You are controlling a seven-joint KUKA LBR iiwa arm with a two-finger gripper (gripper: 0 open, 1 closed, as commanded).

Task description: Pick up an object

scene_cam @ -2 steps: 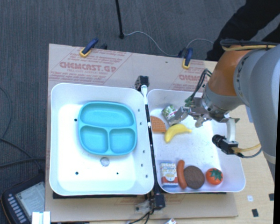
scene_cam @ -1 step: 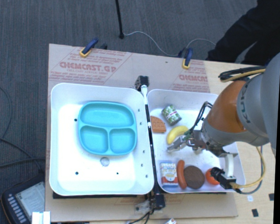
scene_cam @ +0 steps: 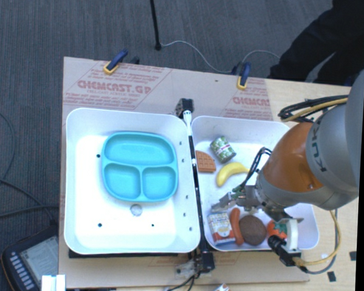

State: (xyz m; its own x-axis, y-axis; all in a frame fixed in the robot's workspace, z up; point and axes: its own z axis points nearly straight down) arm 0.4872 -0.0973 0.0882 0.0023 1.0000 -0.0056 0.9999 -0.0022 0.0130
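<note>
Grey arm w/ orange band reaches in from frame right; its two-finger gripper (scene_cam: 233, 198) sits low over the right white bin (scene_cam: 256, 129), can't tell its state. Just below it, lower centre-right: brown round lump (scene_cam: 252, 230) beside orange carrot-like piece (scene_cam: 236, 227) and small printed packet (scene_cam: 219, 225). Upper part of that bin: yellow banana (scene_cam: 230, 172), green can (scene_cam: 222, 149), brown cracker (scene_cam: 205, 162); left bin holds blue three-section plate (scene_cam: 139, 167).

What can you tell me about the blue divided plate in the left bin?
The blue divided plate looks like smooth light-blue plastic, a rounded rectangle with three compartments: one long one across the far side and two smaller ones on the near side. It lies flat and upright on the floor of the left bin, nearer its far end, with nothing in it. Just beyond its near edge sits a small pale round thing.
</note>
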